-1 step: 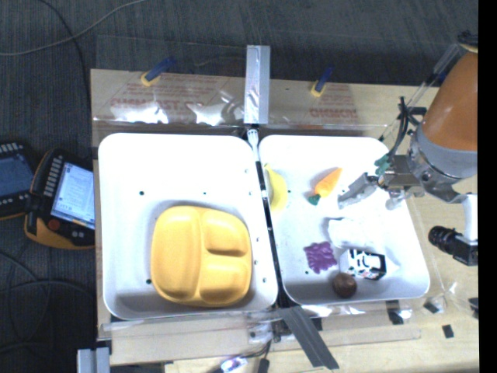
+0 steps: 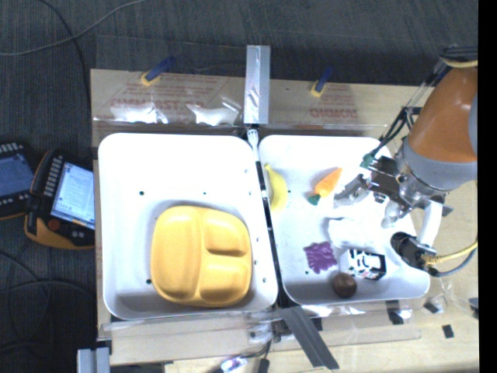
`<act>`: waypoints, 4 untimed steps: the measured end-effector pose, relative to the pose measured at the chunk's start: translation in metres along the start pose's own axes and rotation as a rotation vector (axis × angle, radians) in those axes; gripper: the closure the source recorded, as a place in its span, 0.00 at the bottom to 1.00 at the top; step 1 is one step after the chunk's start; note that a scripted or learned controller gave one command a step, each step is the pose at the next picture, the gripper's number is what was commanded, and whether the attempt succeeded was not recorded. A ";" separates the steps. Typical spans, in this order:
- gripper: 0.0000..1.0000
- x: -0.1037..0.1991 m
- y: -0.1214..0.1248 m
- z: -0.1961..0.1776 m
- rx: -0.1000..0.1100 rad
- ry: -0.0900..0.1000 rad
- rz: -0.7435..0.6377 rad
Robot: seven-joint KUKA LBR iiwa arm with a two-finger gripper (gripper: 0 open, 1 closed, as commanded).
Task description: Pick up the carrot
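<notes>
The carrot (image 2: 327, 182), orange with a small green top, lies in the right bin (image 2: 295, 150) near its upper middle, tilted. My gripper (image 2: 373, 196) hangs over the right part of that bin, just right of the carrot and slightly lower, apart from it. The grey arm with its orange band (image 2: 444, 123) reaches in from the right edge above it. Nothing shows in the gripper's grasp.
In the right bin are a yellow banana (image 2: 276, 186) by the left wall, a purple grape bunch (image 2: 319, 256), a white object (image 2: 346, 228), a black-and-white item (image 2: 365, 263) and a brown round thing (image 2: 344, 285). A yellow divided plate (image 2: 202, 253) lies in the left bin (image 2: 124, 169).
</notes>
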State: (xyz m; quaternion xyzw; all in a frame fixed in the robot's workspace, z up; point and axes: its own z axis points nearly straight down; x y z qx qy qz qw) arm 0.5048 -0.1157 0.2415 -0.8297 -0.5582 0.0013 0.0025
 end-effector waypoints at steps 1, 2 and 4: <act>0.00 -0.010 0.073 0.013 -0.003 -0.003 -0.277; 0.00 0.001 0.123 0.148 -0.004 -0.003 -0.405; 1.00 0.066 0.119 0.031 -0.003 -0.004 -0.648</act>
